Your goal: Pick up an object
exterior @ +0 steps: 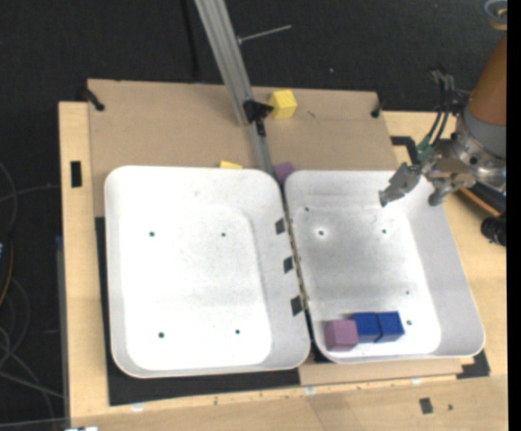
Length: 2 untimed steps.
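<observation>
Purple block (pixel 340 332) and blue block (pixel 376 325) in right bin (pixel 440 268).

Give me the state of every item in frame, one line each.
gripper: open, nothing between its fingers, above the right bin's far right corner
purple block: resting in the right bin's near edge, touching the blue block
blue block: resting in the right bin, untouched
yellow block: on the brown board behind the bins
right bin: holds both blocks
left bin: flat on the bench
</observation>
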{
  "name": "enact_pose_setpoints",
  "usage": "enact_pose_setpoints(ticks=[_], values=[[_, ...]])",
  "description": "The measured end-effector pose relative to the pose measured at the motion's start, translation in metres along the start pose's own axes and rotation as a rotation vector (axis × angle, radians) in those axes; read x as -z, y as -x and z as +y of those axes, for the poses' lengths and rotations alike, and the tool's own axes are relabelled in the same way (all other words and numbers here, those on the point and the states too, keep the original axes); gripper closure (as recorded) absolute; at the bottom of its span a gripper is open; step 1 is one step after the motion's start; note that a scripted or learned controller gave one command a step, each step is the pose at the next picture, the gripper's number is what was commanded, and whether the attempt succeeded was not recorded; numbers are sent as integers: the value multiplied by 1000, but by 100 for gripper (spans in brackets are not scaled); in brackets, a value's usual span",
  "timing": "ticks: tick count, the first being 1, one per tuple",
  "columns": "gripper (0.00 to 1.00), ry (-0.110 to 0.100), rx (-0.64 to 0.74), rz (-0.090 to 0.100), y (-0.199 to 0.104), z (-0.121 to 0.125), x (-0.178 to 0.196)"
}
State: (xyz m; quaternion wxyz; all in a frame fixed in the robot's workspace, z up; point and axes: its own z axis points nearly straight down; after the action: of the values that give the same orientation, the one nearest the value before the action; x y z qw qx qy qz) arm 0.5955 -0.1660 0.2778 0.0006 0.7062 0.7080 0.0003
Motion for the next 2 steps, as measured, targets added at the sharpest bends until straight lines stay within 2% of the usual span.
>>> enact_pose_setpoints(ticks=[1,2], values=[[0,-6,-5,-2,29,22,-80],[0,-2,1,-1,-5,32,-184]])
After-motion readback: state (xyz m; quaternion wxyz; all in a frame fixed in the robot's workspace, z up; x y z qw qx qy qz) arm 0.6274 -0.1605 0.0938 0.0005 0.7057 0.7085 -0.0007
